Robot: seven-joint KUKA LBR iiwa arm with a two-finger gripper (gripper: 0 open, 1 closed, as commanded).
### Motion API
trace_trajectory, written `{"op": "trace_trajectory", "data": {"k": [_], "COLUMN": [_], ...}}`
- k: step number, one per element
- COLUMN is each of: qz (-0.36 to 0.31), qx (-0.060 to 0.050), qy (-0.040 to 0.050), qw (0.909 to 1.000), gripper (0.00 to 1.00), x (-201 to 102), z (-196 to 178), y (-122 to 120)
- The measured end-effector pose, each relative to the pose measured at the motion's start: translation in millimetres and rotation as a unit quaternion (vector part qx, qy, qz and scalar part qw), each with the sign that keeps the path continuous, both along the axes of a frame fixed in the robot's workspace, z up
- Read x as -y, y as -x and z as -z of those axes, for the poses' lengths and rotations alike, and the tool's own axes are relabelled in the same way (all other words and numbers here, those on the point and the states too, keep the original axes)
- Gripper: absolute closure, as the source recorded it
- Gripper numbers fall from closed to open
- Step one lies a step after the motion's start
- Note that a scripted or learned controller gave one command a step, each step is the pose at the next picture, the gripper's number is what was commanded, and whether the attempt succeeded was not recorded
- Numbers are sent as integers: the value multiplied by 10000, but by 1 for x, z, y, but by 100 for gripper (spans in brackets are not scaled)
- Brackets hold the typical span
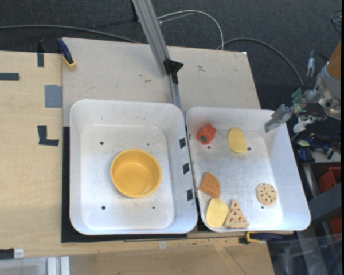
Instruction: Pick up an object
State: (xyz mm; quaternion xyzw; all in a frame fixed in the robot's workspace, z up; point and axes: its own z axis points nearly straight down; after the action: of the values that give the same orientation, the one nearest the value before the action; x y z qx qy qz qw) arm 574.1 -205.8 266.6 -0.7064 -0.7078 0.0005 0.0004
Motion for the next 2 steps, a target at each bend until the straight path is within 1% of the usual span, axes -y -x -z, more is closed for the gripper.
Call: {"op": "trace_trajectory", "data": {"k": [1, 2], "qz": [-1, 2], "qx": [0, -32], "qy": [1, -8], "qw": [10000, 10000], "gripper": [0, 0], "x": [0, -3], "z": [0, 64], "y": [0, -2]}}
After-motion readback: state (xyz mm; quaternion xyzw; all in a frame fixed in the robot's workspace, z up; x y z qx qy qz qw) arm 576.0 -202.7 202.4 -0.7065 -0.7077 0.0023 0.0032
